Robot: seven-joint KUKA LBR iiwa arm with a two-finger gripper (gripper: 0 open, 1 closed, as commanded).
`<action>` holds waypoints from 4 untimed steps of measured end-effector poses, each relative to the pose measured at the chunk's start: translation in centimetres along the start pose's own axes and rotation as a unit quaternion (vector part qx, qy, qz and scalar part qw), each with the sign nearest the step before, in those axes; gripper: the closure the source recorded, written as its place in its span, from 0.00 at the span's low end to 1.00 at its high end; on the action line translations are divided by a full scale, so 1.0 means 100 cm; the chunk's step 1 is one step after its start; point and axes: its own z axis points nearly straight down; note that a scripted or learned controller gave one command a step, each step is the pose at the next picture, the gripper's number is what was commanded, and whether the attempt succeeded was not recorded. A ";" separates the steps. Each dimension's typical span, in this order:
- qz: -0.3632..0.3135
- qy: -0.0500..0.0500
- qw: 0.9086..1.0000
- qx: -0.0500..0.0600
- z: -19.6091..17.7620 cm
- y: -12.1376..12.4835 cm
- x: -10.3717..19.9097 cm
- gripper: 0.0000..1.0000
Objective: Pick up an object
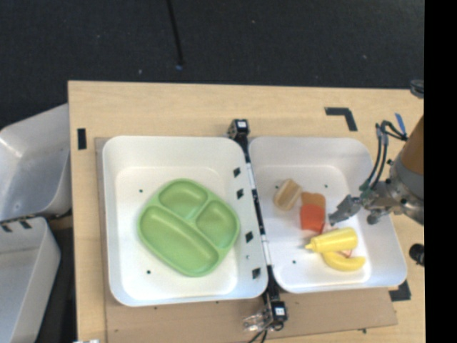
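1. Camera view: the gripper [345, 210] hangs low in the right bin [371, 164], fingers slightly apart, gripping nothing.
2. Its tips sit just beside the orange block [312, 218], above the yellow bottle [332, 241].
3. A banana [345, 263] lies below.

No text, label, brand or number can be read anywhere.

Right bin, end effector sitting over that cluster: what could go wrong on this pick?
1. The end effector hangs at the cluster's edge, between the orange-red block and the yellow plastic squeeze bottle; it may close on neither, or nudge both.
2. The bottle lies against the yellow banana; lifting one could drag the other.
3. The tan rounded block touches the orange-red block, so a push may shift both.
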 end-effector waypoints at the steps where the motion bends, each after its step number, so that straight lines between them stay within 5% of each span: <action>1: -0.002 -0.002 1.000 -0.006 -0.007 0.003 0.000 0.00; 3: 0.000 -0.003 1.000 -0.007 0.097 -0.001 0.003 0.00; 4: 0.002 -0.004 1.000 -0.010 0.101 0.001 0.000 0.00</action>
